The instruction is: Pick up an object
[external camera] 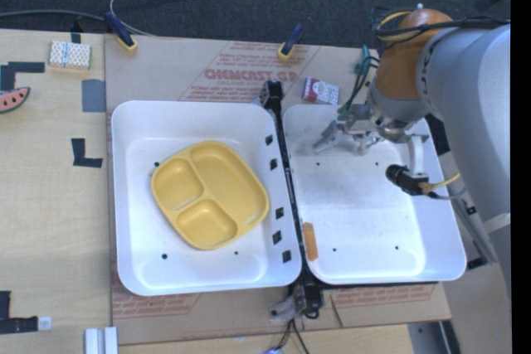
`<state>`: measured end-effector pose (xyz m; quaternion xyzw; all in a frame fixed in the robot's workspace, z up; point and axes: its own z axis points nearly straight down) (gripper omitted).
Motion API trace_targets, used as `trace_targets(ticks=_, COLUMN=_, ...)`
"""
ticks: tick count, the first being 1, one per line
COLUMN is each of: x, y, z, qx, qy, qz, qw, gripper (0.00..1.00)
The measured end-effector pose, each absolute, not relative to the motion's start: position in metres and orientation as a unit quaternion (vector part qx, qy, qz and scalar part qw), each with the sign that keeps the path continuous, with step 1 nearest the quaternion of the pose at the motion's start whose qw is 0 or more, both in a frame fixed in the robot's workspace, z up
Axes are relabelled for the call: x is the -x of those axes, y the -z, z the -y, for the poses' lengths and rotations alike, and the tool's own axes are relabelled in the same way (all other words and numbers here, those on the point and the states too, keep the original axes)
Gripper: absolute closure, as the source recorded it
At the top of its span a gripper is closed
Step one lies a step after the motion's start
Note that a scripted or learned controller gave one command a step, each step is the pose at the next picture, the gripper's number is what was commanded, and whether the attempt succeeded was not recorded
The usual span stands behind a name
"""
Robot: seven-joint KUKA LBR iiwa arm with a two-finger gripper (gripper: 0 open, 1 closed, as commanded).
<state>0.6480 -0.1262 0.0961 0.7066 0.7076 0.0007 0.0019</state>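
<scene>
Fingers [325, 143] splayed, gripper [342, 138] low over right bin [431, 257]

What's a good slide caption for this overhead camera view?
Gripper poised over the right bin; yellow divided tray in the left bin.

Open floor in the right bin [373, 249], orange stick [309, 240] at its left wall.

Red "CHEMCAST GP" print marks the cardboard sheet [224, 72].
</scene>
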Motion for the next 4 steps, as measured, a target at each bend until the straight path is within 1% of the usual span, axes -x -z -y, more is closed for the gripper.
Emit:
trace_targets(ticks=1, x=-0.6480, y=-0.1055, z=0.1255, qx=-0.706, qy=-0.0010, qz=-0.708, qw=0.001, gripper=1.00)
trace_targets(ticks=2, x=-0.6480, y=-0.1054, z=0.1255, qx=-0.706, qy=-0.0009, qz=-0.708, qw=0.001, gripper=0.00)
trace_targets(ticks=3, x=-0.6480, y=-0.1147, z=0.1246, qx=-0.706, qy=-0.0012, qz=-0.708, qw=0.000, gripper=1.00)
trace_targets(ticks=4, x=-0.6480, y=-0.1146, z=0.1247, qx=-0.706, qy=-0.0012, qz=-0.708, qw=0.000, gripper=0.00)
